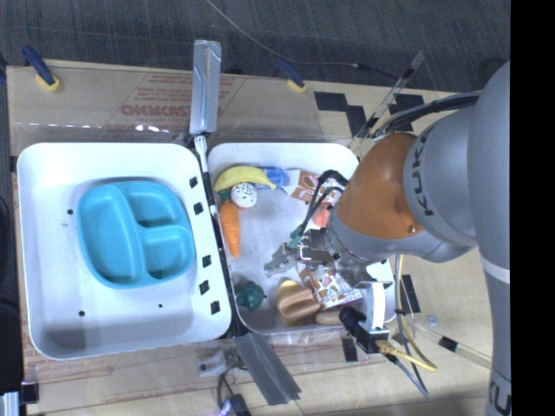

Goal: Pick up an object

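The grey arm (486, 172) enters from the right of the frame, its orange band (381, 189) right of centre. Below the band, the gripper (290, 254) points left, low in the frame's middle.

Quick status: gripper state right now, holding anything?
Gripper: low in the right bin, among the items; whether it is open, closed or holding anything cannot be told from this view.

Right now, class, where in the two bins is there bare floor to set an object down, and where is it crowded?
Free: the left bin around the blue tray; the right bin's floor between carrot and gripper. Crowded: beside the banana and the front corner under the arm.
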Motion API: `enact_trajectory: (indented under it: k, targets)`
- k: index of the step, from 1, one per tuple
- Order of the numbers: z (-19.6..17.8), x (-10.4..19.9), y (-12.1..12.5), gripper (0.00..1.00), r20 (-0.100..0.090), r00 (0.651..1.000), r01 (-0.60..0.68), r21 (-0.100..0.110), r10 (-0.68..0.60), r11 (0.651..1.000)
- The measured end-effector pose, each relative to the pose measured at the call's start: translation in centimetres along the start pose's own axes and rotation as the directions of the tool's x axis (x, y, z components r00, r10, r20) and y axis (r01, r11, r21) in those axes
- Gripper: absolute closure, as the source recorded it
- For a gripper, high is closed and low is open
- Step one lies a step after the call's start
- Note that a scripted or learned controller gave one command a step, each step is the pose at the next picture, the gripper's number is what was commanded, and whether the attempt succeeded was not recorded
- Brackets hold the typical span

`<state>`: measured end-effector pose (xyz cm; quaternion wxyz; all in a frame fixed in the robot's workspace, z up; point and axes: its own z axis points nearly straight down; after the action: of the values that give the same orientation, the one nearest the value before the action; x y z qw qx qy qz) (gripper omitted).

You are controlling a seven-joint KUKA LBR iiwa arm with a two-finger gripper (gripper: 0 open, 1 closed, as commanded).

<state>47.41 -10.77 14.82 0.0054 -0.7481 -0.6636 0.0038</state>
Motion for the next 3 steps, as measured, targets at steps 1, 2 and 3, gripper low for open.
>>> enact_trajectory:
  k: [1,2,3]
  targets:
    - [-4.2,-5.7,7.4,0.00,0.006,0.968,0.249,-0.013,-0.249,0.968]
    - [2.2,-7.6,11.4,0.00,0.011,0.966,0.260,-0.040,-0.259,0.965]
    - [0.2,-6.7,19.4,0.00,0.008,0.909,0.416,-0.015,-0.416,0.909]
